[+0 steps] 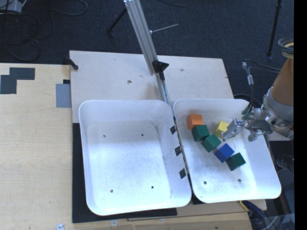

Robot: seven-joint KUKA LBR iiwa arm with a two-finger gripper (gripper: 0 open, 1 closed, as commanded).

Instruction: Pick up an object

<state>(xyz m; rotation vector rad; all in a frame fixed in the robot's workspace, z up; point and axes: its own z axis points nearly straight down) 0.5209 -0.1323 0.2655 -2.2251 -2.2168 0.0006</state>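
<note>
Yellow marks the nearest candidate: a small yellow block [221, 127] lies in the right bin [259, 186], just left of the gripper [233, 129], whose metal tips reach in from the right and appear to touch or nearly touch it. Whether the pincer is open or closed cannot be told, since its tips merge into 1 pale grey shape against the white floor of the bin.

5 more blocks sit close by in the same bin. An orange block [194, 120] lies furthest to the upper left, with a green block [200, 132] touching its lower edge. A second green block [211, 142] sits just below and right of that one, below the yellow block. A blue block [224, 152] follows on the same diagonal, and a dark green block [235, 161] ends the row at the lower right. All of these lie below or left of the gripper, none between its tips.

Grey wrist parts and the orange band of the arm [288, 87] are cut off at the right edge, so little of the arm is visible. Wrist hardware overlaps the right rim of the right bin. Beside it, the left bin [91, 128] shares a central divide, where 3 small dark clips are hard to make out.
</note>
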